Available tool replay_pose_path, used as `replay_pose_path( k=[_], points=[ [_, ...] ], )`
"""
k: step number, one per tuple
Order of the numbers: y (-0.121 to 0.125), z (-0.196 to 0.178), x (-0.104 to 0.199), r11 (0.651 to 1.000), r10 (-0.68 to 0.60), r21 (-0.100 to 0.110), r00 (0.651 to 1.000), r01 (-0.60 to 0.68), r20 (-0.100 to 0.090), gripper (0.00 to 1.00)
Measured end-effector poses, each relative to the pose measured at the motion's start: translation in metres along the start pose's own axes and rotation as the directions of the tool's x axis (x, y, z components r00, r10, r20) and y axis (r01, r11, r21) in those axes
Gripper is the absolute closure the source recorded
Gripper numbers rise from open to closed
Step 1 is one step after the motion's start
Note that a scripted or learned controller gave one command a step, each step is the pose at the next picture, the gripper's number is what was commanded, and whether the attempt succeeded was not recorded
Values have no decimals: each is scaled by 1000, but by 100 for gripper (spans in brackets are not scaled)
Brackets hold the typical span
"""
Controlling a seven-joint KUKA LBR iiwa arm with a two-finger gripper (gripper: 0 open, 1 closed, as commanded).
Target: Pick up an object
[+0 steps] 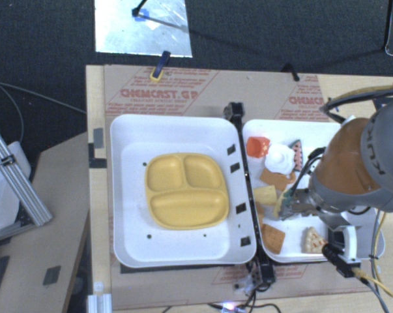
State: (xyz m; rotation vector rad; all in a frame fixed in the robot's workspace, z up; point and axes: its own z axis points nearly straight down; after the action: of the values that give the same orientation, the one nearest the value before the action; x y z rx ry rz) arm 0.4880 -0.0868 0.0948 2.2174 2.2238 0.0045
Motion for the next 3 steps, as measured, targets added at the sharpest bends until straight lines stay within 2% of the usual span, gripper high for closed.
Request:
replay_pose_path(
  k=[1,2,3],
  points=[
    [70,7,-8,1000,-3,-7,1000,3,3,100],
    [45,-95,74,1000,-8,-4,1000,8,-1,100],
    [44,-89,137,1000,-8,1,1000,8,-2,100]
  ],
)
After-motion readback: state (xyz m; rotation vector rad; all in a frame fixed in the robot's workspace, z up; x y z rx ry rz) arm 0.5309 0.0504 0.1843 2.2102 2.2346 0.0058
